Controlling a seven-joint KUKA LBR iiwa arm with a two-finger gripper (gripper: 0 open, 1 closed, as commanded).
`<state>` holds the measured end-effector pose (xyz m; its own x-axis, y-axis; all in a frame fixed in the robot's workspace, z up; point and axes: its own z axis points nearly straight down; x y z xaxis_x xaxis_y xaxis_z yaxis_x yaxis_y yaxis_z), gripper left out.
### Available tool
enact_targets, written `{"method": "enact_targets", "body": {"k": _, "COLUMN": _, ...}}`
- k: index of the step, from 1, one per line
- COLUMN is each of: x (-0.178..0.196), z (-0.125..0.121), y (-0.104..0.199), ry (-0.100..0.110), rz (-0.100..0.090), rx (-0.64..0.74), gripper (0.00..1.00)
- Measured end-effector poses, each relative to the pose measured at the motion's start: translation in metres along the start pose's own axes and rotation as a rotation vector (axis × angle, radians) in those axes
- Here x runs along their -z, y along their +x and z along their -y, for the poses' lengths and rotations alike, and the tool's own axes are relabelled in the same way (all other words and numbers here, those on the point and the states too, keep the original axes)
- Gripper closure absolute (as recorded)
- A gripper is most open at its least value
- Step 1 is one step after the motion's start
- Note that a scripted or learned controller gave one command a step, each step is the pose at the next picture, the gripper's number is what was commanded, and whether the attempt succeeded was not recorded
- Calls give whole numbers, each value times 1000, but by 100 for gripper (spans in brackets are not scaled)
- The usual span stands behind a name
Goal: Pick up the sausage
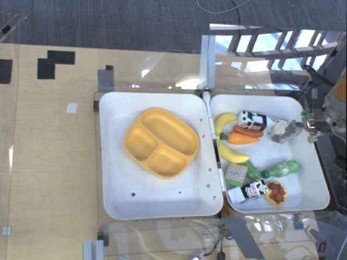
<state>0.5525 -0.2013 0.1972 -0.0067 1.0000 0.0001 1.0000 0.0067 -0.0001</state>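
The wooden bench [49,161] carries two white bins, left bin [116,199] and right bin [309,199], side by side.

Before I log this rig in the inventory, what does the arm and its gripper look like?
At the right edge of the camera view, the arm shows an orange band above grey metal parts. The gripper is pale grey metal, slim and angular, reaching over the right bin. Thin dark cables run beside the wrist, and a small green spot shows near it.

A pale wooden table [49,161] is filling the lower view, bearing black squares [54,64] near its far edge. Dark grey carpet [108,15] is stretching beyond, with a thin cable [238,4] looping across it.
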Motion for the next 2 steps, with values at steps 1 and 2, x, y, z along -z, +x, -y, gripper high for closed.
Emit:
{"method": "enact_targets", "body": {"k": 1, "x": 35, "z": -35, "y": -4, "ry": -2, "rz": 1, "rx": -61, "gripper": 0}}
{"method": "enact_targets", "body": {"k": 2, "x": 235, "z": -28, "y": -1, "ry": -5, "rz": 3, "rx": -90, "gripper": 0}}
